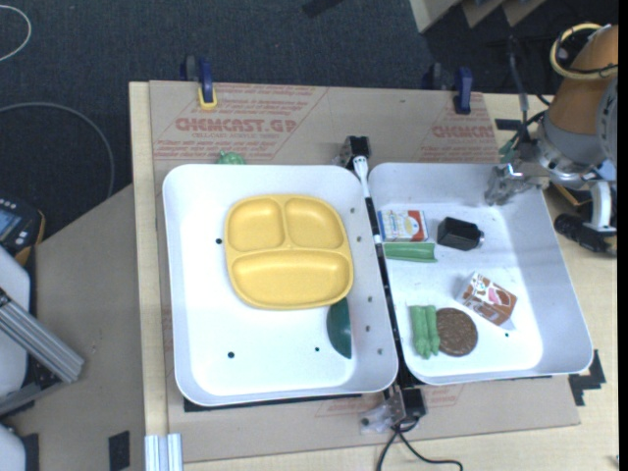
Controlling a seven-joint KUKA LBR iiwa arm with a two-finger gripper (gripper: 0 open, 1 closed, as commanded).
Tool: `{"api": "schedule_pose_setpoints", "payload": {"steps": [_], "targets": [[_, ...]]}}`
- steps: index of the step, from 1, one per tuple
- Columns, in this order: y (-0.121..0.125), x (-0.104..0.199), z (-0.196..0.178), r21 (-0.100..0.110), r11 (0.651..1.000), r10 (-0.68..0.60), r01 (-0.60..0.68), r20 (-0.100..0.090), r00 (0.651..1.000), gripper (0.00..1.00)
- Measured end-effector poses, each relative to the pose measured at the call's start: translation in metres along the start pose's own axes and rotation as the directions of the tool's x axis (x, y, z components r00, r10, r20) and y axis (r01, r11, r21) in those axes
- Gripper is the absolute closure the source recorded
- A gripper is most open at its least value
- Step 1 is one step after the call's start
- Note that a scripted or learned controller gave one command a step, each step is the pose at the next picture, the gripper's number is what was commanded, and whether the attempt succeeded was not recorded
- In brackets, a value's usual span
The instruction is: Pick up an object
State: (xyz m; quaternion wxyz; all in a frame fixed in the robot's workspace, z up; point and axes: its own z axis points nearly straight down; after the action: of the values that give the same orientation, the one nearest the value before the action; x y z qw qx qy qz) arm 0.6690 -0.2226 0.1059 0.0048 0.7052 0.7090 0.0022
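Gripper (502, 186): poised at the far right corner of the right bin (549, 263), above its rim; nothing seen between its fingers, and whether the jaws stand open or closed cannot be told.
Right bin contents: small carton (401, 225), green stick (408, 252), black block (458, 233), brown packet (489, 298), green beans (424, 329) beside a brown disc (455, 331), all well apart from the gripper.
Left bin (196, 292): yellow divided plate (288, 250), with a dark green piece (340, 330) at its near edge.

A small black block (458, 233) is seen lying flat in the right bin (554, 263), near its back, apart from other items.
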Motion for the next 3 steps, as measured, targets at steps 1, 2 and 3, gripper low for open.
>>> {"api": "schedule_pose_setpoints", "payload": {"steps": [1, 2, 3], "targets": [[-0.078, -0.001, 0.022, 0.017, 1.000, 0.008, -0.008, -0.006, 1.000, 1.00], [-0.016, 0.000, 0.020, 0.002, 1.000, 0.002, -0.002, -0.001, 1.000, 1.00], [-0.001, 0.118, 0.021, 0.011, 1.000, -0.005, 0.005, -0.010, 1.000, 1.00]]}}
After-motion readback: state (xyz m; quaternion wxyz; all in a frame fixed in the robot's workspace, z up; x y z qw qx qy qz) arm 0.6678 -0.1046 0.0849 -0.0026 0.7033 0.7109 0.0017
